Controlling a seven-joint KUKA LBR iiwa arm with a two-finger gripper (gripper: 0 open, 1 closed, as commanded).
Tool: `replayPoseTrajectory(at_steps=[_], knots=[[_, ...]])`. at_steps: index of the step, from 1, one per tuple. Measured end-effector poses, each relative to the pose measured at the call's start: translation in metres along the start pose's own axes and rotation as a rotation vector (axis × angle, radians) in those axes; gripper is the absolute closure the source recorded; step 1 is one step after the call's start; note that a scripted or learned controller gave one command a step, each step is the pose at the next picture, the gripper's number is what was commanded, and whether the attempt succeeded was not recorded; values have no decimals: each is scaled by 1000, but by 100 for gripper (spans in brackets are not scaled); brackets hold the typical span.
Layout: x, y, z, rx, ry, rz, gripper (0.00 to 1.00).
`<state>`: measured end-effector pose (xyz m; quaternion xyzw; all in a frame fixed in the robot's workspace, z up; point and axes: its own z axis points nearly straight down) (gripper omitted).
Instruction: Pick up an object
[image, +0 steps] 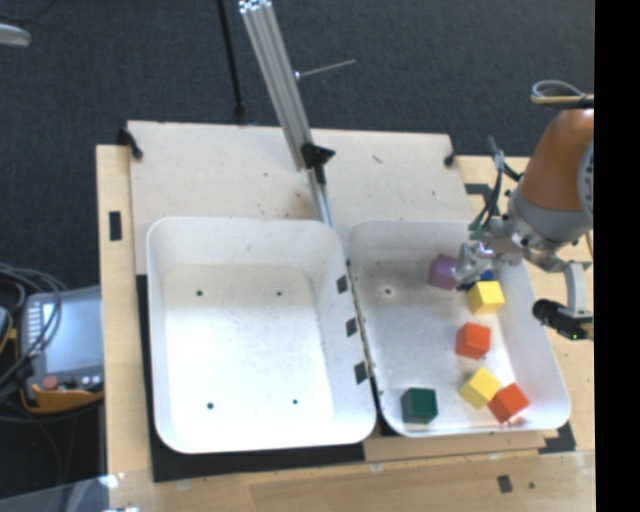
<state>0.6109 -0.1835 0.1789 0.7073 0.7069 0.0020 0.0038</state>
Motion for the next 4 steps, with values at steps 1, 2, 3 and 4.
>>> replayPoseTrajectory(at_steps=[1, 2, 3, 4], knots=[[-2, 2, -55, 0, 0, -3, 100], [-3, 2, -33, 9, 0, -1, 100], [43, -2, -29, 8, 2, -6, 100], [100, -13, -42, 7, 5, -8, 100]])
